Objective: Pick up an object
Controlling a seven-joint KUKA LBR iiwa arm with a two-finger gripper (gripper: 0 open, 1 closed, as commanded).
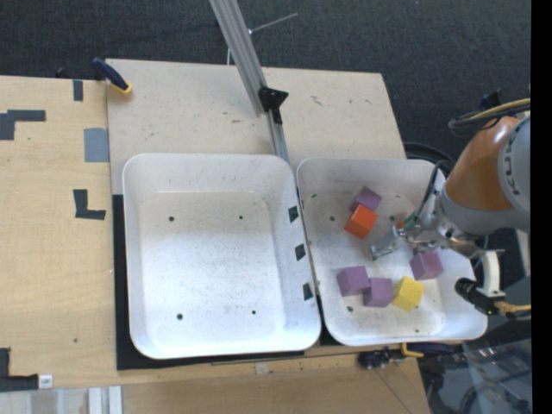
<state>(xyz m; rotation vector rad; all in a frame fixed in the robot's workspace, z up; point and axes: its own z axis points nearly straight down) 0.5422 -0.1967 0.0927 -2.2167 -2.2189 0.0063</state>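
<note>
- Left bin (138, 188): I see a shallow white tray with rounded corners and a matt, lightly speckled floor carrying a few dark dots. It sits on the pale wooden counter (181, 102), touching the right bin along their shared wall.
- Right bin (345, 169): same white make. All loose pieces lie here; they look like small, matt, hard-edged blocks.
- Orange block (361, 222): upper middle of the bin, touching a purple block (367, 199) just behind it.
- Purple pair (366, 286): two cubes side by side near the front wall, with a yellow block (409, 293) just to their right.
- Hand (398, 238): grey metal, low in the bin, reaching in from the right. I cannot tell whether it is apart or together; nothing is visibly held.
- Key relation: in my judgement the orange block is the nearest candidate, just left of the hand and slightly behind it. Another purple block (426, 265) lies just to its right-front, under the wrist.
</note>
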